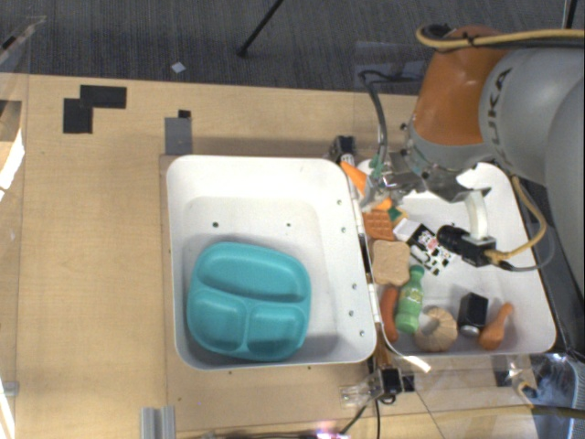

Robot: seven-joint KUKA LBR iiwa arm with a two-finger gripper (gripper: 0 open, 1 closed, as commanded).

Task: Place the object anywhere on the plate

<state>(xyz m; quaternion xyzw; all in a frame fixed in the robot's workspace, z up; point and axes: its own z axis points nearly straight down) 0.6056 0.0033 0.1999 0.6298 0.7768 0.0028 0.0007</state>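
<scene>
A teal plate [247,298] with three compartments lies in the left white bin [265,176], toward its front. My gripper [388,179] hangs under the grey and orange arm, low over the far left corner of the right bin [535,323]. Beside it are an orange piece [353,174] and a brown waffle-like square [377,222]. The wrist hides what lies directly below the gripper.
The right bin also holds a bread slice [391,262], a green bottle [409,300], a red piece [390,311], a tan lump [439,327], a black box [473,311], an orange carrot shape [496,326] and a black-and-white tag [430,247]. Cables run along the bins' divider.
</scene>
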